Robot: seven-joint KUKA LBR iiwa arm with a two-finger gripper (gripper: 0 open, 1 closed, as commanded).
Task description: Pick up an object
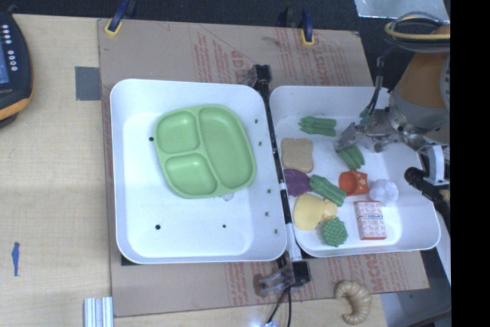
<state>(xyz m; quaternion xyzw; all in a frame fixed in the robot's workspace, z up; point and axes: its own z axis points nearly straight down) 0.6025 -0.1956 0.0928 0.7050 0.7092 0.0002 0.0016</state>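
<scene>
I'm seeing the end effector (360, 140) hanging low in the right bin (417, 240), right over a green pod (352, 157) beside the tomato (353, 181). I cannot tell how it is set. The divided plate (205, 150) is lying in the left bin (134, 230).

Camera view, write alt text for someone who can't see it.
A grey robot arm's pincer hovers over toy food in the right white bin, just above a green pod. The left bin holds a green divided plate.

Gripper (358, 135) low, arm from right
</scene>
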